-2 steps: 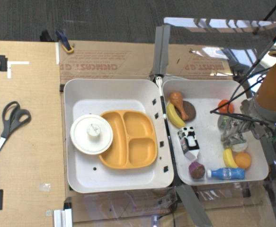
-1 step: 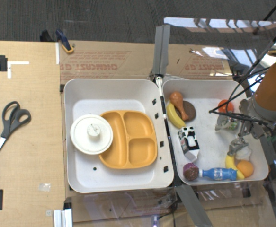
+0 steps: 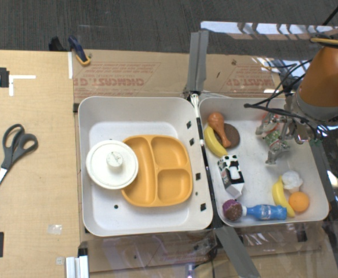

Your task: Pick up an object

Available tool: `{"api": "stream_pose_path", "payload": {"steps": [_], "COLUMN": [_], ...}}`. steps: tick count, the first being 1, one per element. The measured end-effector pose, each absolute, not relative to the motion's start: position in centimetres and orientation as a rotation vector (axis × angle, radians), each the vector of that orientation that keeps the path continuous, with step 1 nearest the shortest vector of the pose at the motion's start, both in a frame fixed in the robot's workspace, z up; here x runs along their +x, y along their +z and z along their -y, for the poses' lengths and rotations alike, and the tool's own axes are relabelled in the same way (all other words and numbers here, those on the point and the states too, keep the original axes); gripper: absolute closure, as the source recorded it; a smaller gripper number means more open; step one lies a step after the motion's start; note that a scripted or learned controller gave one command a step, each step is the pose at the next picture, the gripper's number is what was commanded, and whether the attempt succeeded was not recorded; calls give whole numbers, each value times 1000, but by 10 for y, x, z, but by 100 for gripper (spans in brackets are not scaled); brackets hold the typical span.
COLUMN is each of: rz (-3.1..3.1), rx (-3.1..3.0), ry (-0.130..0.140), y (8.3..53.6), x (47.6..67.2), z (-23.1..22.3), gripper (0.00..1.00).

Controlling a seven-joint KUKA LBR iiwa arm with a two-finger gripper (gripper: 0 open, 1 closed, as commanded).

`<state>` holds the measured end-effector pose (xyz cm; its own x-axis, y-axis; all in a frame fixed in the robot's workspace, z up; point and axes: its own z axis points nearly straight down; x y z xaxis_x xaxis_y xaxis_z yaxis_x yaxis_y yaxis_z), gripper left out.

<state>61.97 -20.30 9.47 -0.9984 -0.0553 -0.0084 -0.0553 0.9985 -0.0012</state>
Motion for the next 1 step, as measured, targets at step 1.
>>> {"api": "stream_pose_path", "payload": {"steps": [1], "rz": [-3135], "rx": [137], "ry": [2], "y": [94], "x": [611], "z": [219], "gripper": [0]}}
